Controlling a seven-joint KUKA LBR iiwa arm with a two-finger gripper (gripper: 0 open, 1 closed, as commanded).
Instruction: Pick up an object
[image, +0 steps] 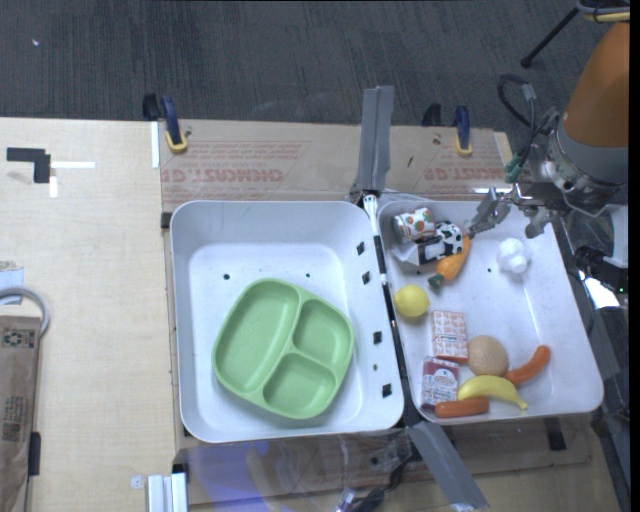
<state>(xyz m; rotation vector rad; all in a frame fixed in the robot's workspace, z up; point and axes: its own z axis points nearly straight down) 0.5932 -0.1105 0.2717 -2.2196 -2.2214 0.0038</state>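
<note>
The right bin (560, 310) holds several toy foods. At its back are a small patterned cup (412, 222), a black-and-white cow (446, 242) and an orange carrot (453, 265), with a lemon (411, 301) just in front of them. A white lump (513, 258) lies alone near the back right. My gripper (511, 218) hangs over the bin's back right edge, just above that lump. It is open, with nothing between its fingers.
Toward the front of the right bin lie two snack packets (449, 335), a beige bun (487, 355), a banana (492, 390) and two sausages (528, 365). The left bin (200, 250) holds a green divided plate (285, 348). A raised divider (375, 250) separates the bins.
</note>
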